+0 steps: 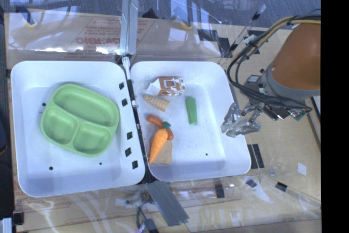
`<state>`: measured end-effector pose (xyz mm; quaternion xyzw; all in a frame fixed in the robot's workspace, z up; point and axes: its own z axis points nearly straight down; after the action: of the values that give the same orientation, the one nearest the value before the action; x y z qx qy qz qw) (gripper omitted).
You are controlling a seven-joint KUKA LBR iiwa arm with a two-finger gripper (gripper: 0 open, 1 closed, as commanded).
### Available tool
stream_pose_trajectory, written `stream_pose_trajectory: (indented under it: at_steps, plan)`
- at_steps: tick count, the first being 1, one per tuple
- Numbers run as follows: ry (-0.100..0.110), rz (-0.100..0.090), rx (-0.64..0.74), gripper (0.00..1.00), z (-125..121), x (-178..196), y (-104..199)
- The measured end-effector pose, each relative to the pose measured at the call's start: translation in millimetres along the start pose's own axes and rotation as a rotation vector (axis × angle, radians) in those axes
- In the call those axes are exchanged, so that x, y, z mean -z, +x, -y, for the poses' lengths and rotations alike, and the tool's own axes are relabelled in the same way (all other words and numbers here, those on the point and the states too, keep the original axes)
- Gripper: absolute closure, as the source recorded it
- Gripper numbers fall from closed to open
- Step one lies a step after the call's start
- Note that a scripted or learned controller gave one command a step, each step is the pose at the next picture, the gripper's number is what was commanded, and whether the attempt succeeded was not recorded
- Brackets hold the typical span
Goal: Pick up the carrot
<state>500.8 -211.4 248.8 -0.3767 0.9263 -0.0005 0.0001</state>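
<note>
The carrot [158,143] is orange with a green top and lies in the right bin [218,163], near its lower left corner, partly on a tan slice. My gripper [238,124] hangs at the right bin's right rim, well to the right of the carrot. Nothing shows between its metal fingers [231,118].
In the right bin also lie a small red-orange piece [154,120], a cream cone [155,102], a green stick [191,110] and a small printed carton [170,86]. The left bin [32,172] holds a green divided plate [79,119]. Cables [256,46] run to the arm.
</note>
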Motion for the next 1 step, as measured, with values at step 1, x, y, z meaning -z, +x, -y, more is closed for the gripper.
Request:
stream_pose_trajectory:
  at_steps: [1]
  plan:
    - [0.001, 0.003, 0.078, 1.00, 2.1, -0.8, -54.4]
